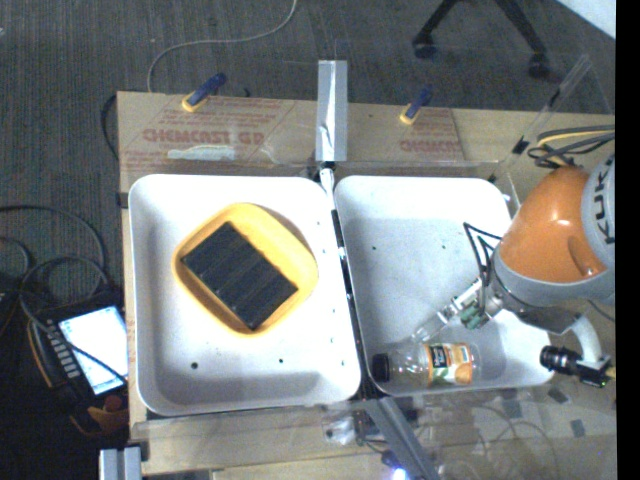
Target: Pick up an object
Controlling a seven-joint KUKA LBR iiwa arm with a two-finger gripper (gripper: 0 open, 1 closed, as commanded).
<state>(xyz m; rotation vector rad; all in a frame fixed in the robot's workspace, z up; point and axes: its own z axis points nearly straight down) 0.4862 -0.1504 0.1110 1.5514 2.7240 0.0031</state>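
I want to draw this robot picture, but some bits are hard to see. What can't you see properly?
- Gripper, camera view: the grey and orange arm covers most of it, so its tip is unclear.
- Bottle label: too small to read.
- Dark slab in the yellow dish: too blurry to tell what it is.
- Right bin: the arm hides its right side.

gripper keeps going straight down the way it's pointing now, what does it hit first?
Most likely the clear bottle lying on its side along the near edge of the right bin. The gripper sits just above and to the right of it, angled toward it. Depth is unclear, so it may instead meet the bin floor beside it.
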